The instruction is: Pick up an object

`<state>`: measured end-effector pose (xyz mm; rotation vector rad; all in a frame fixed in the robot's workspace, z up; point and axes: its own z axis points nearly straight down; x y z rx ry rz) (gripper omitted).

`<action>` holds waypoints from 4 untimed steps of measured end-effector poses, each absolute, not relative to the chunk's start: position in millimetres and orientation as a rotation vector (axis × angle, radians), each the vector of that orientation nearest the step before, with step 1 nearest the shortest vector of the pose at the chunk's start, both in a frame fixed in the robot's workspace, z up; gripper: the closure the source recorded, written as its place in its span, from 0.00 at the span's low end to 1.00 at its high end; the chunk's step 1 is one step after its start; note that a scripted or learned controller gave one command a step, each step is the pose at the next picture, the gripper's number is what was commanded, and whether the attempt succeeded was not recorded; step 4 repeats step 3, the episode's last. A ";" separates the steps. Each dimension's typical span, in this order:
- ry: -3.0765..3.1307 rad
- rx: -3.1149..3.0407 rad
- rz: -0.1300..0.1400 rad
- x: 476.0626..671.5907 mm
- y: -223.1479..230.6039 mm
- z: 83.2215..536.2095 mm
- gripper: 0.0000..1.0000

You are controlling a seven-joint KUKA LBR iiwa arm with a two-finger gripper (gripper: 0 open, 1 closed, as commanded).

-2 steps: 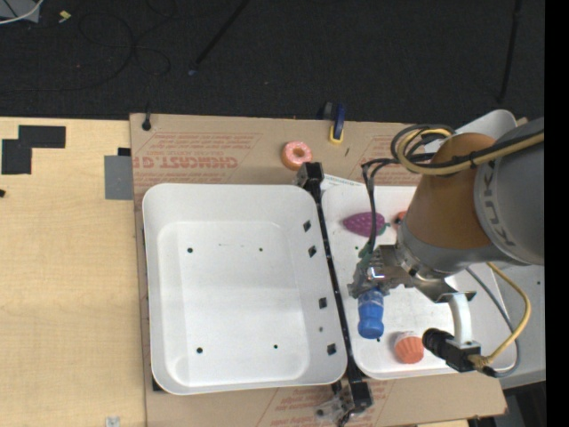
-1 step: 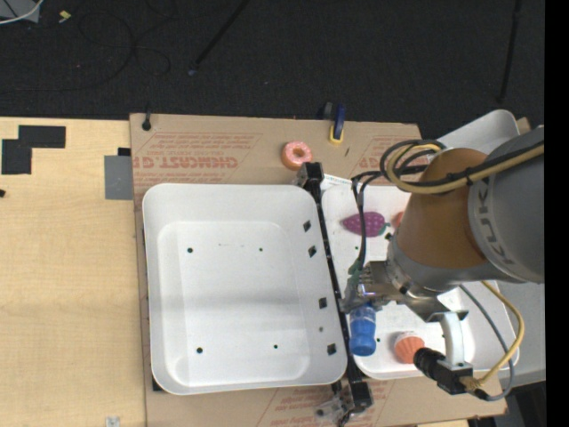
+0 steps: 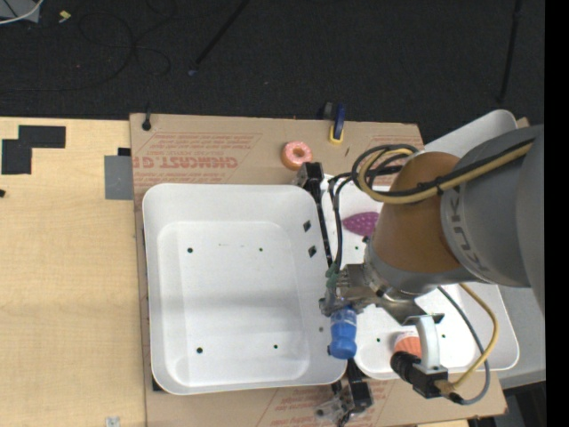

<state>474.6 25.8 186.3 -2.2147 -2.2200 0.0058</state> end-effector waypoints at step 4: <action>-2.218 -2.225 0.002 476.0 61.1 282.2 1.00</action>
